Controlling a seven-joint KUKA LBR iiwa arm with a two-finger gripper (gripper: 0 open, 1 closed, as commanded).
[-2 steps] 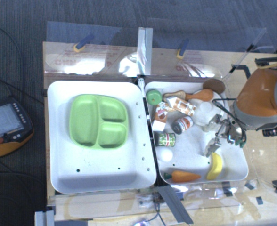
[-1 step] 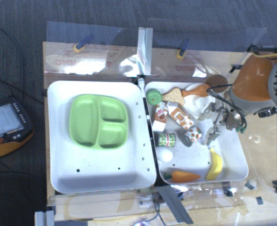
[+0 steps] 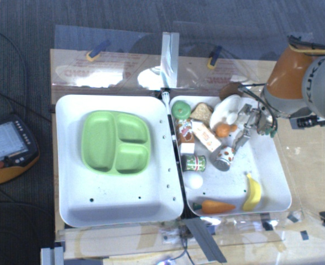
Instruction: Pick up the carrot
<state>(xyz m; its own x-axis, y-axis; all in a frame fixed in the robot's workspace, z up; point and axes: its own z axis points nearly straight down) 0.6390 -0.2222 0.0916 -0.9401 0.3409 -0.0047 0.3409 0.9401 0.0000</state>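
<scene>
The carrot [image 3: 216, 206] lies flat along the near wall of the right bin [image 3: 273, 173], its tip pointing right toward the banana [image 3: 253, 193], which lies just beside it. The gripper [image 3: 245, 132] hangs over the far part of this bin, well apart from the carrot, near an orange ball [image 3: 223, 130] and a white bowl [image 3: 227, 111]. The finger state cannot be determined.
</scene>
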